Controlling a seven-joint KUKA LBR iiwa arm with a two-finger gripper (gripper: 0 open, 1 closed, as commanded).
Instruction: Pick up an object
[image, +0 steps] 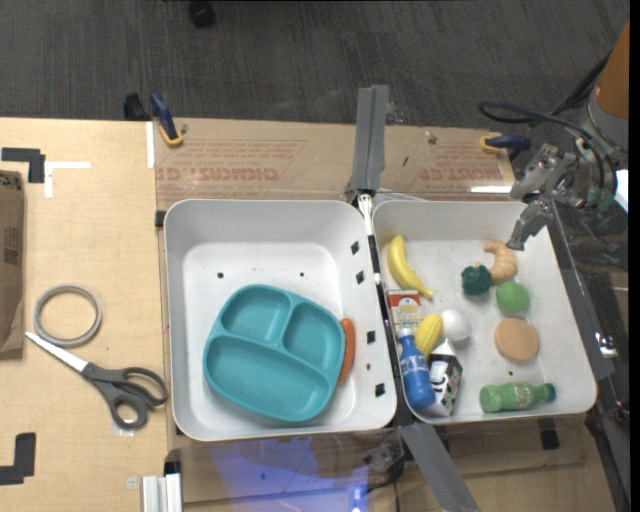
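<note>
The right bin (570, 300) holds several objects: a yellow banana (405, 265), a dark green broccoli piece (477, 280), a tan toy (502, 261), a green ball (512, 297), a tan egg shape (516, 340), a green bottle (515, 397), a white ball (455, 323), a yellow corn cob (428, 332) and a blue bottle (414, 375). My gripper (527, 222) hangs over the bin's far right part, just above and right of the tan toy. Nothing can be seen held in it.
The left bin (200, 240) holds a teal divided plate (275, 350) with an orange carrot (347, 350) at its right side. On the bench to the left lie scissors (105, 378) and a tape roll (67, 313). A red and white carton (403, 303) lies by the divider.
</note>
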